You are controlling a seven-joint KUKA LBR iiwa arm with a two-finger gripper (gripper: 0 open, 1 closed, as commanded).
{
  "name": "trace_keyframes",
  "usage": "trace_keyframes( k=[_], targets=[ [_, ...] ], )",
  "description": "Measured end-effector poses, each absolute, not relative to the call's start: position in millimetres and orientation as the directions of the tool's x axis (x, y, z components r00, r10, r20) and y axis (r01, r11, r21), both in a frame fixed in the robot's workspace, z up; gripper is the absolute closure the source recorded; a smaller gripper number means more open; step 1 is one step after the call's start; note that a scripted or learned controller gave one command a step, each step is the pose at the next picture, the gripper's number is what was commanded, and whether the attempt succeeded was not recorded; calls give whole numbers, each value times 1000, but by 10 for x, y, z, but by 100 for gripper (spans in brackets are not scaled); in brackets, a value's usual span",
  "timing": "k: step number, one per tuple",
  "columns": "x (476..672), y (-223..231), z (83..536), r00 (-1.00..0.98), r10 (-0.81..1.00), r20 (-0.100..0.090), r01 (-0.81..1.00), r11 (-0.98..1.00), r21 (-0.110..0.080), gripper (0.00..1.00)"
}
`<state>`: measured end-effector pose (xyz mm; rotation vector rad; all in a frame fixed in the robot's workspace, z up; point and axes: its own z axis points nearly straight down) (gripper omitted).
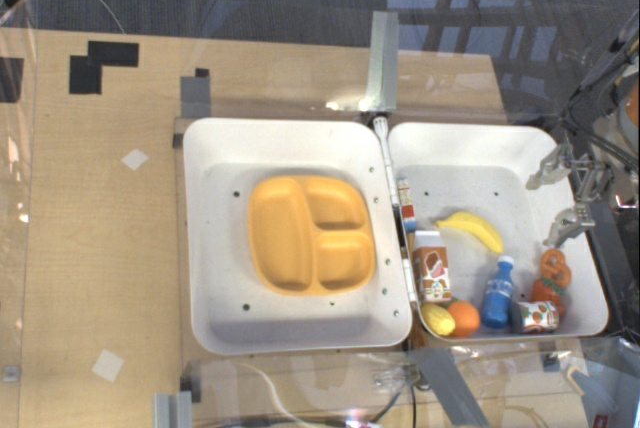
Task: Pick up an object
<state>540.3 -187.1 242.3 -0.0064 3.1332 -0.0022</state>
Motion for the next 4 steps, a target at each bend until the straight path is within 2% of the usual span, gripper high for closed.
trace_keyframes(
  k=[1, 2, 3, 4],
  targets=[
    [5553, -2059, 1102, -977, 213, -30, 213, 977, -2, 0],
    [5857, -1064, 1046, -848, 530, -13, 530, 848, 6, 0],
    [6175, -1497, 1164, -859, 511, -12, 511, 859, 4, 0],
    [5987, -1096, 962, -834, 551, -11, 551, 834, 4, 0]
  ],
)
